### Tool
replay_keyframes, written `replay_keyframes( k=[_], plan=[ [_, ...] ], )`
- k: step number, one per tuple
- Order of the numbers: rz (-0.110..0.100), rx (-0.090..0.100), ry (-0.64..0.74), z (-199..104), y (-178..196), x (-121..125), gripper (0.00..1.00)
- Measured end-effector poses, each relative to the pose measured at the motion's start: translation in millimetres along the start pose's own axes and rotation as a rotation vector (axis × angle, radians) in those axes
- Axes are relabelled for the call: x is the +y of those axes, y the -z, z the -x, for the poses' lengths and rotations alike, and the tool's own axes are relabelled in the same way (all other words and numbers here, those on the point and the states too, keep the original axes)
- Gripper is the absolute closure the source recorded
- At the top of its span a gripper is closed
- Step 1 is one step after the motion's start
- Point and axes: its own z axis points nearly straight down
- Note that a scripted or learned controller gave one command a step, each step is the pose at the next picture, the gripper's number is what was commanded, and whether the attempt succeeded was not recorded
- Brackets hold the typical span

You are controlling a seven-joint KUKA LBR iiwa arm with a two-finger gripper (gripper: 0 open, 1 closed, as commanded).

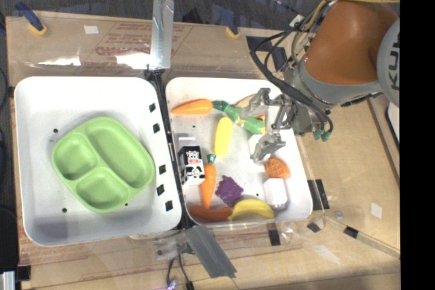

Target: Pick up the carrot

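Arm (346,44) is in from the right, wrist over the far-right part of the right bin (299,176). Gripper (264,122) hangs low inside that bin, fingers spread wide, nothing between them. One finger (257,102) is at the far side next to a green piece (250,124); the other sits nearer, just far of an orange lump (276,167).

Two carrots in the right bin. One carrot (192,106) lies flat along the far wall, left of the gripper, green top (223,106) pointing right toward it, close but not touching as far as I can see. Second carrot (209,181) is at the near-left, pointing near, beside a black-and-white carton (193,164).

Other stuff in that bin: corn (223,136) in the middle, just left of the gripper; purple item (229,190) near centre; banana (253,208) along the near wall; reddish sausage-like piece (209,213) left of the banana; white bottle (275,191) at the near-right, touching the orange lump.

Left bin (34,146) holds a green divided plate (102,163), three compartments, sitting roughly centre.
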Motion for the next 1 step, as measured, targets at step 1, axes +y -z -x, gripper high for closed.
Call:
replay_keyframes(
  k=[1],
  plan=[
    [0.005, 0.007, 0.253, 5.1, -145.4, 13.9, 0.0]
  ],
)
